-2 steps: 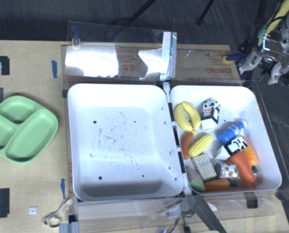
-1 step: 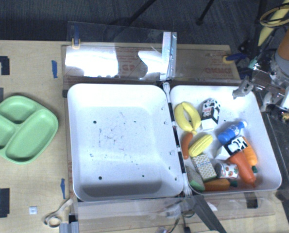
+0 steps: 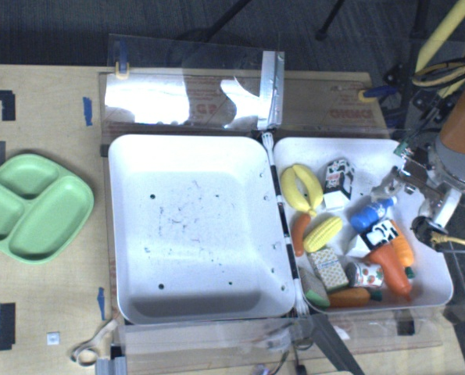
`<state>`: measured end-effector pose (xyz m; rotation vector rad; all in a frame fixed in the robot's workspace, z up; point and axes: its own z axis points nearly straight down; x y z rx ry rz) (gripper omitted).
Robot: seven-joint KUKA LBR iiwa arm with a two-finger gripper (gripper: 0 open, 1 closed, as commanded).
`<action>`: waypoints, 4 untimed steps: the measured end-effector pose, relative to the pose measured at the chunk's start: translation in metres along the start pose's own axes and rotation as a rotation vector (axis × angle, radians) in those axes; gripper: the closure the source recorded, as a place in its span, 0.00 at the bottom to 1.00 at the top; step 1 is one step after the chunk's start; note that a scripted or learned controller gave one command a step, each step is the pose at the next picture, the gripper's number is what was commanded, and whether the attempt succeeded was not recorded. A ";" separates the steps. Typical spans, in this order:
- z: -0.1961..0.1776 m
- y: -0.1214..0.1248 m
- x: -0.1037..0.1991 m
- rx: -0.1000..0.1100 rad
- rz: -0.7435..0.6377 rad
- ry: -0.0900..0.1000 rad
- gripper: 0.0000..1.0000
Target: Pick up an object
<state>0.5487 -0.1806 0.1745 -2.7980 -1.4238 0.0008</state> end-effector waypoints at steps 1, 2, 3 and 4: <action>0.026 -0.038 -0.030 0.003 0.628 -0.001 0.00; -0.014 0.012 -0.027 -0.001 0.737 -0.001 0.00; -0.034 0.049 -0.014 -0.001 0.736 -0.001 0.00; -0.052 0.055 -0.011 -0.001 0.737 -0.001 0.00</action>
